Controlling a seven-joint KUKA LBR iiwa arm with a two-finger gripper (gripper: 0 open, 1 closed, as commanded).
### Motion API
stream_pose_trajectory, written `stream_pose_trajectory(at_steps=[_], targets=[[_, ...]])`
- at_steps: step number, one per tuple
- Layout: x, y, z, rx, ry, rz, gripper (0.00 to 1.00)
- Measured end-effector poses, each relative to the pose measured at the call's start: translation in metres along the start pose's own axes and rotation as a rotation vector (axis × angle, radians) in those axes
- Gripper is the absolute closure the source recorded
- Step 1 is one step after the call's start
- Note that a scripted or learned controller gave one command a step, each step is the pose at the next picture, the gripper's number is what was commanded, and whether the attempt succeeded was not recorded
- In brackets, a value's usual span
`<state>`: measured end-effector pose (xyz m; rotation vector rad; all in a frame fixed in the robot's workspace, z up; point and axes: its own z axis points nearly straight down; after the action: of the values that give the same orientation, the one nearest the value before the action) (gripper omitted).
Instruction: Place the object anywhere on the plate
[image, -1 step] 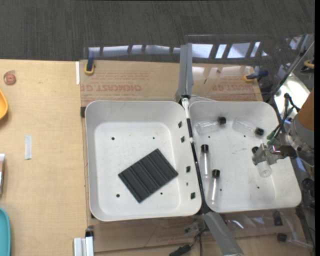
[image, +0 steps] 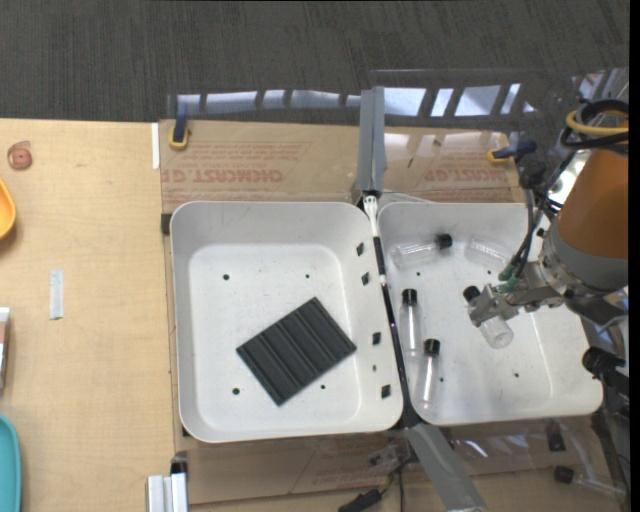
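Hand (image: 492, 312) over the right bin (image: 560, 400) pinches a clear tube (image: 494, 328), pickup stage; next, carrying it left to the dark ridged plate (image: 296, 350).

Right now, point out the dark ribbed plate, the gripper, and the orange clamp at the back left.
dark ribbed plate (image: 296, 350), camera view, middle of its top face.
gripper (image: 487, 310), camera view, at its fingertips.
orange clamp (image: 179, 137), camera view, its handle.

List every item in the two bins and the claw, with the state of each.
ribbed dark plate: flat in the left bin, turned at a slant.
claw: over the right bin, clear vial at its tip.
vial near divider: lying down, black cap up-frame.
vial below it: lying down, capped.
vial at back: lying down, capped.
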<state>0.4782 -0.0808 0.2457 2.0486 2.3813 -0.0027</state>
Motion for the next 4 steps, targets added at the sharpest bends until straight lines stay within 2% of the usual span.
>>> stream_pose_trajectory(at_steps=[1, 2, 3, 4], targets=[[0.048, 0.027, -0.036, -0.001, 0.0, -0.382, 1.0], [0.101, 0.017, -0.002, 0.001, 0.001, -0.601, 1.0], [0.142, 0.145, 0.035, 0.0, 0.0, -0.546, 1.0], [0.147, 0.078, -0.007, 0.001, 0.001, -0.562, 1.0]])
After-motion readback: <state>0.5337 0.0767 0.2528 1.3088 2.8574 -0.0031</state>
